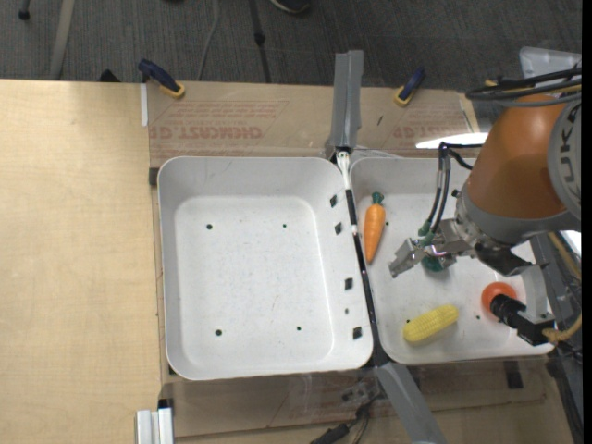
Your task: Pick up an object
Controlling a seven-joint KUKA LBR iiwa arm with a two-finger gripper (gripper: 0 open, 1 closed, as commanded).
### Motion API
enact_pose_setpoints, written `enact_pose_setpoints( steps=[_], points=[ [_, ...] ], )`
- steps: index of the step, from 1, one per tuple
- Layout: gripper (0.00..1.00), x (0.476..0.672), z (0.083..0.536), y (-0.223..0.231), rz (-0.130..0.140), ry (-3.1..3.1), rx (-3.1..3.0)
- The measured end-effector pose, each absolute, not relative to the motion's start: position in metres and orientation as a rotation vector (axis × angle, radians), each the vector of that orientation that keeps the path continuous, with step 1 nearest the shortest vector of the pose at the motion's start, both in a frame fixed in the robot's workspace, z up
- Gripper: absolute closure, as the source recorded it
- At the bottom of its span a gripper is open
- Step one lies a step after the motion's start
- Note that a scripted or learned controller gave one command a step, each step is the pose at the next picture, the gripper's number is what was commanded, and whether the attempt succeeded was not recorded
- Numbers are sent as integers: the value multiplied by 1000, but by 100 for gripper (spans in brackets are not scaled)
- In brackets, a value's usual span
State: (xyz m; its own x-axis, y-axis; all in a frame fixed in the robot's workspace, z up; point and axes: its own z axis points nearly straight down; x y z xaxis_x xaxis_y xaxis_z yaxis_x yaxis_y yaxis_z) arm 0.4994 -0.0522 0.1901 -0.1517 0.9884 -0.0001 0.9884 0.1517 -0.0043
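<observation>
Looming largest at the right of the frame, the grey arm with its orange band (pixel 527 160) reaches down into the right bin (pixel 393 169). Its gripper (pixel 418 255) hangs low in the middle of that bin, and the fingers look spread a little way with nothing between them, though the slanted view makes the gap hard to judge.

Three candidates lie in this bin. A toy carrot (pixel 373 229) rests upright in the frame just beside the bin's left wall, left of the gripper and apart from it. A yellow corn cob (pixel 431 323) lies near the lower edge, below the gripper. A small orange-red object (pixel 498 295) sits at lower right, partly hidden by the arm's hardware, so what it is stays unclear. The left bin (pixel 166 248) holds no objects.

The step in hand seems to be lining up on a target. The corn cob looks the easier choice, since it lies in open floor. To grasp it well, the fingers should straddle its short axis, descend until they bracket the cob, and close before lifting. The carrot, so close to the wall, leaves little room for a finger on that side.
</observation>
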Motion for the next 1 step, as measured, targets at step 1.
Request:
enact_pose_setpoints(
  steps=[1],
  points=[
    [0,596,191,-77,3,-2421,-2002]
  ],
)
